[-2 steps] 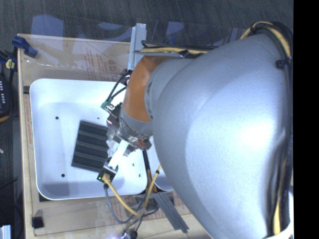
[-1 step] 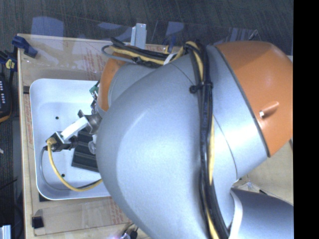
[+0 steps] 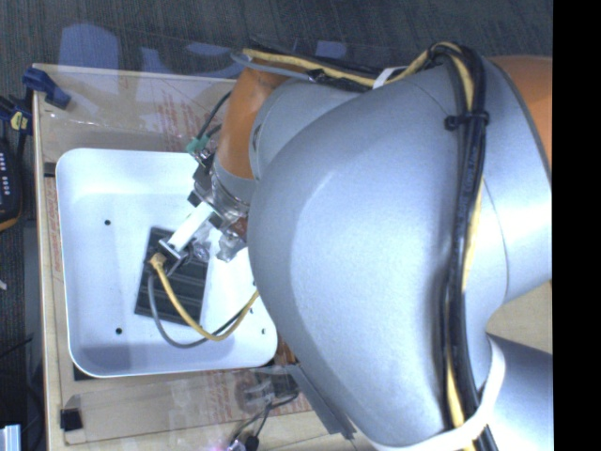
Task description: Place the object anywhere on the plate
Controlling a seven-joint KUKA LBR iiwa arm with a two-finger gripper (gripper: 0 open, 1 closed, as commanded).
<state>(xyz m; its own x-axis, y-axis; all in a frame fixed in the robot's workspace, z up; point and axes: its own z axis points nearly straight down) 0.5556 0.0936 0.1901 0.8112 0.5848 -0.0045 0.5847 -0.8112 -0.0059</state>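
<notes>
Reaching in from the right, the grey arm (image 3: 376, 252) sits nearest the camera and covers the right half of the bench (image 3: 141, 101). Past its orange band (image 3: 246, 111), the gripper (image 3: 223, 238) hangs over the right part of the left white bin (image 3: 94, 186). Gripper opening and grasp: cannot tell. Object and plate location: hidden, cannot tell.
</notes>
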